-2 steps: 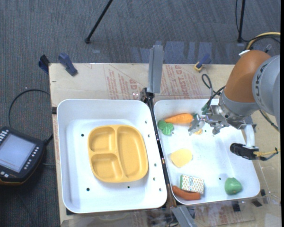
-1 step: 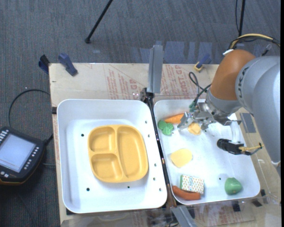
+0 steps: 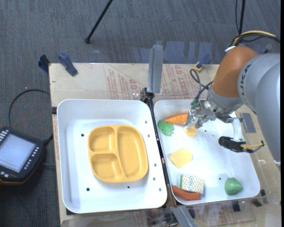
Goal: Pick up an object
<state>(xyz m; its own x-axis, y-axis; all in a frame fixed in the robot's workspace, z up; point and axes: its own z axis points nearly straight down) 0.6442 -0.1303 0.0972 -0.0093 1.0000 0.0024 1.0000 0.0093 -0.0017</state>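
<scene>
My gripper point(image 3: 194, 121) is low in the right bin point(image 3: 213, 167), near its back left part. Its tip is directly over a small pale yellow piece point(image 3: 191, 132) and touches or nearly touches it. Just to the left lies an orange carrot point(image 3: 178, 119) with a green leafy end point(image 3: 164, 127). A flat yellow slice point(image 3: 181, 157) rests in the middle of the bin. Near the front edge are a green-and-white packet point(image 3: 192, 183), an orange-red sausage-shaped piece point(image 3: 185, 193) and a green rounded object point(image 3: 233, 186).
The left bin point(image 3: 73, 126) holds a yellow divided plate point(image 3: 117, 153). A grey upright post point(image 3: 155, 72) stands behind the gap between the bins. A handheld control pendant point(image 3: 13, 154) lies on the floor at left. The arm's grey body fills the right side above the bin.
</scene>
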